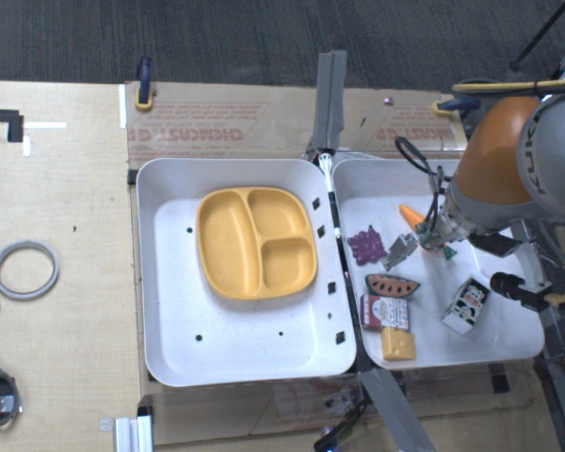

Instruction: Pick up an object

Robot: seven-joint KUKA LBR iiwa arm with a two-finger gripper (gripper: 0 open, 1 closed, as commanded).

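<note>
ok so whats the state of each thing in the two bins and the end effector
yellow divided plate: upright, left bin
purple grapes: right bin, loose
watermelon slice: flat, right bin
yellow block: flat, near front rim
small carton: tipped on its side
orange carrot: partly hidden by arm
end effector: low beside grapes

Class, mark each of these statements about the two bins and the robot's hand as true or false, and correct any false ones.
1. The yellow divided plate lies in the left bin. True.
2. The purple grapes lie on the plate. False: they lie in the right bin, beside the divider.
3. The watermelon slice lies in the right bin. True.
4. The hand hangs over the left bin. False: it is over the right bin.
5. The yellow block lies near the right bin's front edge. True.
</note>
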